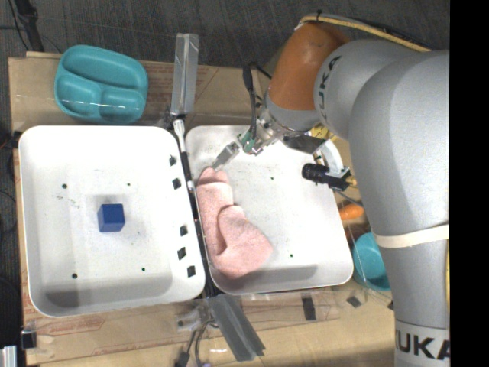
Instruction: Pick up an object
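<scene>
Pink cloth [228, 232] is the thing I would call the pick target; it lies crumpled inside the right bin [306, 228], pressed against that bin's left wall and running from about the middle of the wall down toward the near-left corner. Its upper end folds over into a rounded lump, and the lower end spreads out wider on the bin floor.

From my seat I see the gripper [229, 154] hanging over the right bin's far-left corner, just above the top edge of the cloth and apart from it. Nothing sits between its fingers. Whether those fingers are apart or together I cannot tell; the tip is small and seen at a slant. The arm [382, 128], grey with its orange band, leans in over the right bin's far and right sides and covers that rim.

Beside the right bin, the left bin [46, 205] holds a blue cube [111, 217] near its middle. Beyond the left bin's far edge a teal tray [101, 82] rests on the bench. Near the right bin's right corner another teal piece [370, 262] and a bit of orange [350, 212] peek out by the arm.
</scene>
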Controlling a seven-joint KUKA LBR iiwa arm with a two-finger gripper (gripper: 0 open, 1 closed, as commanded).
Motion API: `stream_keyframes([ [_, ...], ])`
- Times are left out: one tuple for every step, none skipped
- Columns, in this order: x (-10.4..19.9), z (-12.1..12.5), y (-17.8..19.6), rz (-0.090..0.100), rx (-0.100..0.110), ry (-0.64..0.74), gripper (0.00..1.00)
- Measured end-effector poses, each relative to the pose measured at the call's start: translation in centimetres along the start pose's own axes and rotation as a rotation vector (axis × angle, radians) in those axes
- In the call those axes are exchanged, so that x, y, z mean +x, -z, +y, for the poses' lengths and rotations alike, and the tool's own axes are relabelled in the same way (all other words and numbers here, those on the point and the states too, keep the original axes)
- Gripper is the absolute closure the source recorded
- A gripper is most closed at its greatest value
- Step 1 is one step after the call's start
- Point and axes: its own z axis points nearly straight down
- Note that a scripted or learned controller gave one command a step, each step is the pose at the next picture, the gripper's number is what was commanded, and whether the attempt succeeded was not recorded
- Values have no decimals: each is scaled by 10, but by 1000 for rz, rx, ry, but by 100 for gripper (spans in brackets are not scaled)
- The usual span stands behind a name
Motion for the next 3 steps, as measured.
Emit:
stream_keyframes([
  [19,-14,-47,0,-1,55,0],
  [20,-13,-37,-1,-1,59,100],
  [70,46,54,-3,-3,216,100],
])
